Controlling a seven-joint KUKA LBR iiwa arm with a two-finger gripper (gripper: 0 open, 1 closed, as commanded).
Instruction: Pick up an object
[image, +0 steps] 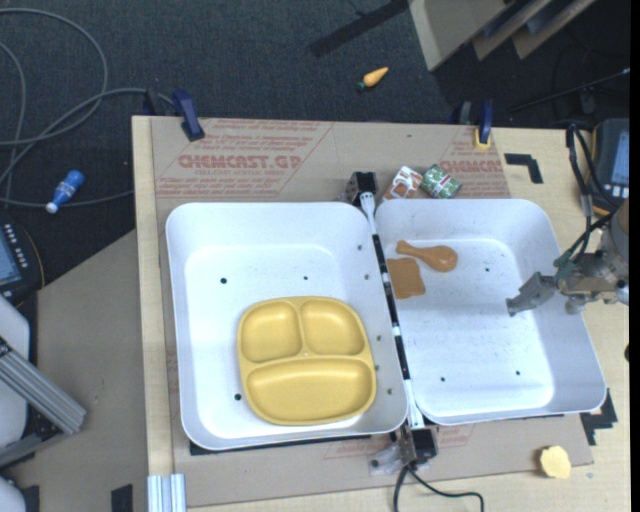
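Dark carpet surrounds the bench (150, 300), whose top is a brown board printed with red lettering, and on it sit two shallow white bins side by side. I count one thing in the left bin (200, 250): a yellow divided plate (305, 360) with three compartments, two small ones above and one long one below, lying flat in the lower middle of the frame. The right bin (520, 350) holds two things, both up in its upper left corner: a tan wooden spoon (430, 255) with a rounded bowl pointing right and a short handle running left, and just below it a flat brown square piece (405, 278) resting close against the bin's left wall, touching or nearly touching the spoon's handle. My gripper (527, 296) hangs over the right side of that same bin, at the right edge of the frame, well apart from the spoon; whether it is spread or pressed together I cannot tell. Two blue clamps (186, 112) pinch the board's top edge, one crumpled packet (425, 182) lies above the right bin, and one yellow lump (554, 461) sits at lower right.
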